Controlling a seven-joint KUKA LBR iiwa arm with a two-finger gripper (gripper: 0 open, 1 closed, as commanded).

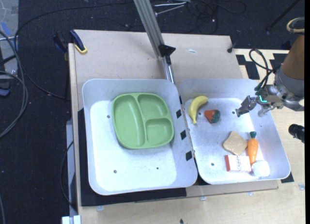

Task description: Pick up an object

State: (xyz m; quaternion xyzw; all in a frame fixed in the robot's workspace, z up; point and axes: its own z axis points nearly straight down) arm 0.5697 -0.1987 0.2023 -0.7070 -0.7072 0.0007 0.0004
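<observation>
Fingers (248, 105) of the gripper (255, 104) hang over the upper right part of the right bin (203, 167), spread apart with nothing between them. They sit right of the strawberry and above the carrot, well clear of both.

Taking the right bin as the landmark: the worktop (126, 56) carries it, and the left bin (135, 174) lies just beside it on the left, their edges meeting. A green plate (143, 120) with three compartments rests in the left bin, toward its upper middle.

Inside the right bin, a banana (196, 107) lies near the upper left, curved. A tan bread slice (235, 143) sits near the middle, lower down. An orange carrot (252, 149) stands just right of the bread, its green top pointing up. A red and white box (237, 163) lies below the bread, near the lower edge. A white ball (261, 168) sits in the lower right corner, beside the box. A strawberry (211, 116) lies just right of the banana.
</observation>
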